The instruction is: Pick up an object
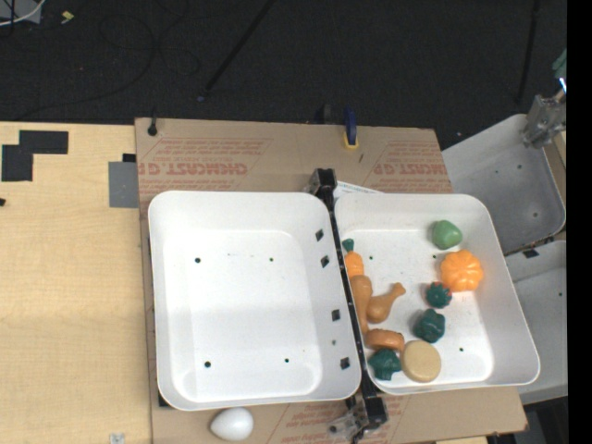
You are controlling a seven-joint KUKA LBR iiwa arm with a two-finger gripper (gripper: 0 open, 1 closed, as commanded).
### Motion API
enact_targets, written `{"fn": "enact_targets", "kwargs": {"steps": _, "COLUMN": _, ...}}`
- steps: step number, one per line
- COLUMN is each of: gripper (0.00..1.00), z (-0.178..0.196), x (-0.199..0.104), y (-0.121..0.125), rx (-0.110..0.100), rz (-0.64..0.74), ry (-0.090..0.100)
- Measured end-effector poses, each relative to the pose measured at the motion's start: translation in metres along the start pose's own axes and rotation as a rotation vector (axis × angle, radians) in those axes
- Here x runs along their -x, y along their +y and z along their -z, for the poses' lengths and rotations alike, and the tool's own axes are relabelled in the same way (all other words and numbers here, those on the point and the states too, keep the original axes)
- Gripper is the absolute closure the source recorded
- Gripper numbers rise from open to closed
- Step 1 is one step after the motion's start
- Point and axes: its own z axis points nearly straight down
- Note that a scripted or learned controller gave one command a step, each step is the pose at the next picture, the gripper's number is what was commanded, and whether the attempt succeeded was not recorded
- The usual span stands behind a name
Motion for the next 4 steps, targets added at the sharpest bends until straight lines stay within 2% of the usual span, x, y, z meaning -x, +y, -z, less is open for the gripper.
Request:
{"fn": "enact_targets", "kwargs": {"steps": 1, "gripper": 1.0, "z": -0.0085, "x": 0.0002, "y": -0.0002, "rx": -0.002, "rz": -0.001, "ry": 0.0}}
{"fn": "enact_targets", "kwargs": {"steps": 4, "gripper": 1.0, "z": 0.0012, "x": -0.0001, "y": 0.0, "rx": 0.0, "rz": 0.002, "ry": 0.0}}
